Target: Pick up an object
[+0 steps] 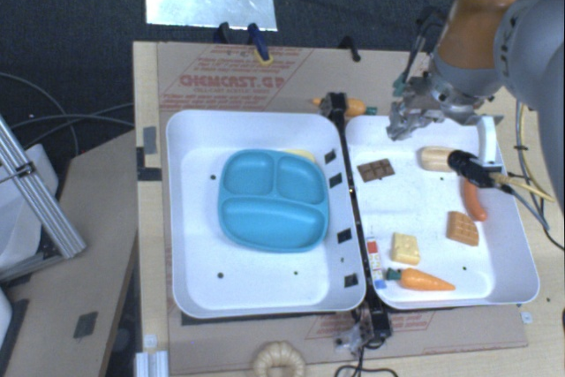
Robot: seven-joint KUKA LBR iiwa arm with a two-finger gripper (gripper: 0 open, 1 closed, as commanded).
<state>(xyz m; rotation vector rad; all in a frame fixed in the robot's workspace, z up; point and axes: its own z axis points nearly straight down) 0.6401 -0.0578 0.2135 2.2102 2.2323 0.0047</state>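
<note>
Spotted the end effector [402, 124] hanging over the far corner of the right bin [516, 253], close to the divider between the two bins. Couldn't tell whether it was wide or narrow, too blurry down there. Saw nothing gripped in it.

Found the closest pickable thing just below it, toward the camera: a brown chocolate bar [377, 169] lying flat on the bin floor. Noticed a tan bread roll [434, 158] about as near, off to the arm side of the end effector, apart from it. Also caught a small orange bit [354, 108] just beside it on the other side, outside the bin rim on the counter [229, 79].

Went further out on the arm side and toward the camera: a reddish sausage [474, 200], then a waffle square [462, 228]. Saw a pale yellow cheese block [405, 248] well below the end effector, and a carrot [426, 281] past that, near the front rim.

Looked across the divider, well apart from the end effector: a blue divided plate [272, 198] sitting in the left bin [192, 190].
</note>
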